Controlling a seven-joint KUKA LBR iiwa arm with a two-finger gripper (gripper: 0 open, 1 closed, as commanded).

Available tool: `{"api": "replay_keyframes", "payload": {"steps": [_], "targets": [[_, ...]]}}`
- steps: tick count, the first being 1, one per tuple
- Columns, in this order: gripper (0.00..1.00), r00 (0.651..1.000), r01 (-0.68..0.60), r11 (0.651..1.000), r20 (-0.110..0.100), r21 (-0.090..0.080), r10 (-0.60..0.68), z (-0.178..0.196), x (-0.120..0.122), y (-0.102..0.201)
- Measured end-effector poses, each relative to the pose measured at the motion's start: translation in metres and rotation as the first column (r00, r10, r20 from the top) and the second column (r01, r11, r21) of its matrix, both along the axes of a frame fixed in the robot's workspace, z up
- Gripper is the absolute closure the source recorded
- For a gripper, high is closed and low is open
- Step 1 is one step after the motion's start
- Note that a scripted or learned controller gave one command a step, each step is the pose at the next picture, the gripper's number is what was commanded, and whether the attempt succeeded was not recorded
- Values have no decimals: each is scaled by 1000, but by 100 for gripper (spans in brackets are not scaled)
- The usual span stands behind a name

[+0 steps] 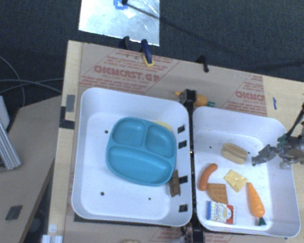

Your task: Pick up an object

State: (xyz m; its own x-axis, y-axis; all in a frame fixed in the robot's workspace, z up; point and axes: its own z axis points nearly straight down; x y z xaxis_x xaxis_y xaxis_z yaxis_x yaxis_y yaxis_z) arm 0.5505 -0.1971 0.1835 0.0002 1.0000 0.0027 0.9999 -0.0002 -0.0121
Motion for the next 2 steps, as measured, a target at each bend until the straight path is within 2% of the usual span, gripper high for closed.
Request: {"api": "replay_keyframes", "payload": {"steps": [1, 2], "targets": [[0, 1000, -4, 1000, 13, -3, 4, 8, 3, 1], [0, 1000, -2, 1000, 11, -3, 2, -37, 1, -7]]}}
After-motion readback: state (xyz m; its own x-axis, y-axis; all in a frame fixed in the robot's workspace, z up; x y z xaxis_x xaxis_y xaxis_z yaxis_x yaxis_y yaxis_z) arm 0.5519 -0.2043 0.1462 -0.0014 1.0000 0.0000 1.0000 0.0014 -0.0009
